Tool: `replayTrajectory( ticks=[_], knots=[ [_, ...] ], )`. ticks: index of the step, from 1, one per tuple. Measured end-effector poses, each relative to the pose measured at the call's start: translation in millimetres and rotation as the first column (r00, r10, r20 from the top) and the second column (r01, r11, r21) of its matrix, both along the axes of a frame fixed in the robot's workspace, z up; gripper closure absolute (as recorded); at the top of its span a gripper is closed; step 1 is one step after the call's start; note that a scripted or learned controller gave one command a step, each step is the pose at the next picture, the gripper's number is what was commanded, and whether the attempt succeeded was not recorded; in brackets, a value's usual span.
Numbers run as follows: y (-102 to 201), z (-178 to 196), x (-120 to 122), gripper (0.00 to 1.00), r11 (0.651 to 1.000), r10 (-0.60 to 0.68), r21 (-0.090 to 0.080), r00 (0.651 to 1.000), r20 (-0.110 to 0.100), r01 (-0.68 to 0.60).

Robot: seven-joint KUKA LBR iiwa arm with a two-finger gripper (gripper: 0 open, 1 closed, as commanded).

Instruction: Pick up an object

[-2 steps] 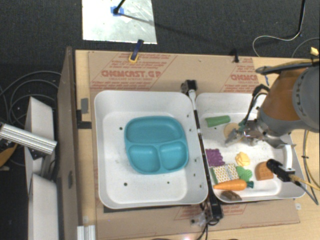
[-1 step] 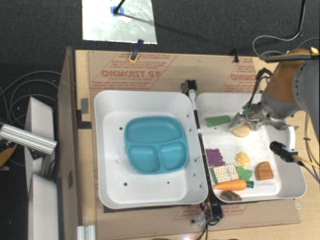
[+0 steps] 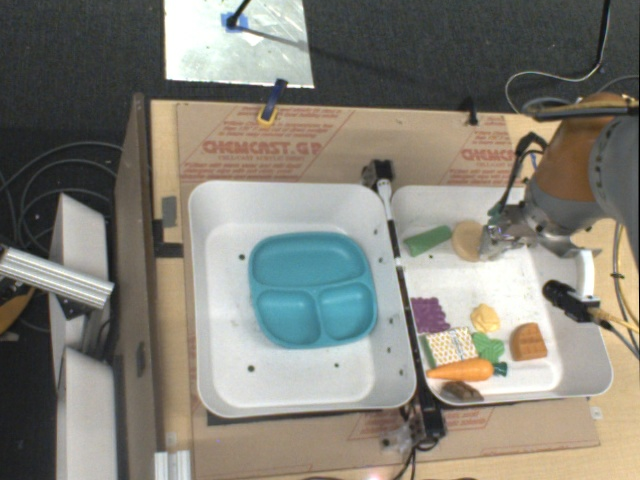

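Grey arm [image 3: 590, 173] over right bin [image 3: 590, 368], gripper [image 3: 497, 240] beside tan disc [image 3: 467, 239]

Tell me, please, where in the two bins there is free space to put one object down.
Left bin: bare floor rings the blue tray, widest along the left wall. Right bin: a free patch lies mid-floor, between the green block and tan disc above and the grapes and carrot below. The lower edge is crowded; the end effector sits at the top.

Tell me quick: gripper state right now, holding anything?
Gripper: low in the right bin, right beside the tan round piece; open or shut cannot be told, and nothing is visibly held.
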State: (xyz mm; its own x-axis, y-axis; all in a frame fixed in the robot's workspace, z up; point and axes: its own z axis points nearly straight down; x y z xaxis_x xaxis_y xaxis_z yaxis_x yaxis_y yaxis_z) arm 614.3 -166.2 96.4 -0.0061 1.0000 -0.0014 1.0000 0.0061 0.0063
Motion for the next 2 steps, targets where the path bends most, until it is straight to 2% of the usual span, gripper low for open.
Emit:
replayTrajectory(
  ticks=[1, 2],
  knots=[
    [-43.1, 116.6, 49.2, 1.00, 1.000, -0.002, -0.007, 1.000, 0.012, 0.003],
    [-40.3, 108.4, 45.9, 0.00, 1.000, -0.002, -0.001, 1.000, -0.002, 0.002]
  ],
)
